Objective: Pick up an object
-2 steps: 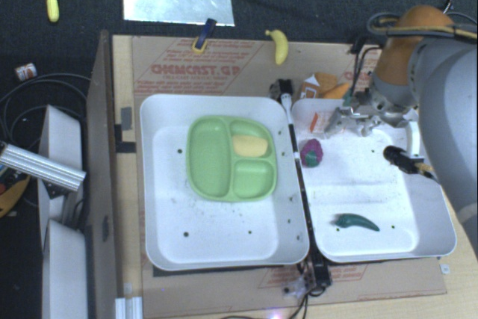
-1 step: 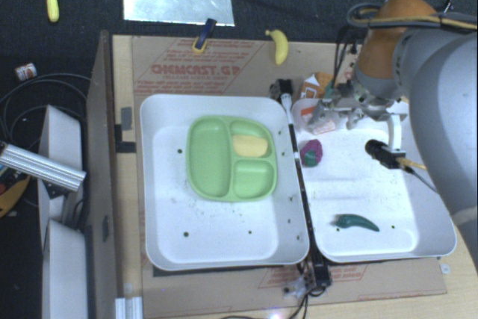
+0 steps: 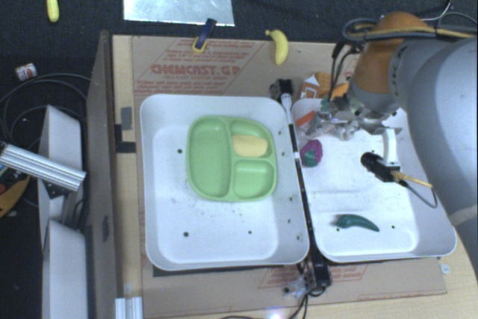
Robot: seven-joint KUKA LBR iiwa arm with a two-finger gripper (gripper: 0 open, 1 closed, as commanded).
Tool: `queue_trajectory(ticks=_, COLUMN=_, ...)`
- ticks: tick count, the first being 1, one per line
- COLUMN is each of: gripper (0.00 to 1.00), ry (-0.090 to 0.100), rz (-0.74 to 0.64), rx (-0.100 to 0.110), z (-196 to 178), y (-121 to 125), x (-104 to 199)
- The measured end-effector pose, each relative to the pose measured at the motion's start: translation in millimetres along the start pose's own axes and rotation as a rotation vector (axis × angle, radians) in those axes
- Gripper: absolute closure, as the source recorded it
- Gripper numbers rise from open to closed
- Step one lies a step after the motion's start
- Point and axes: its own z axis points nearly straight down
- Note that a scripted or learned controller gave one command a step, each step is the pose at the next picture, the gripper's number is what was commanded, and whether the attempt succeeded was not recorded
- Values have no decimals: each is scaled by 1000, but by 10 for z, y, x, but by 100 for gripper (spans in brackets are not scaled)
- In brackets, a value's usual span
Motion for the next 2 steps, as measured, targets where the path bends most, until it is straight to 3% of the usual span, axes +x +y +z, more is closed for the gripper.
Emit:
queue_trajectory(ticks=1, gripper=0, ry=0, rz=-5, rx=2, z=-16, y=94, x=-35)
queue_trajectory(ticks=2, gripper=0, ry=-1, rz=1, rx=-1, z=-11, y=-84, x=-18)
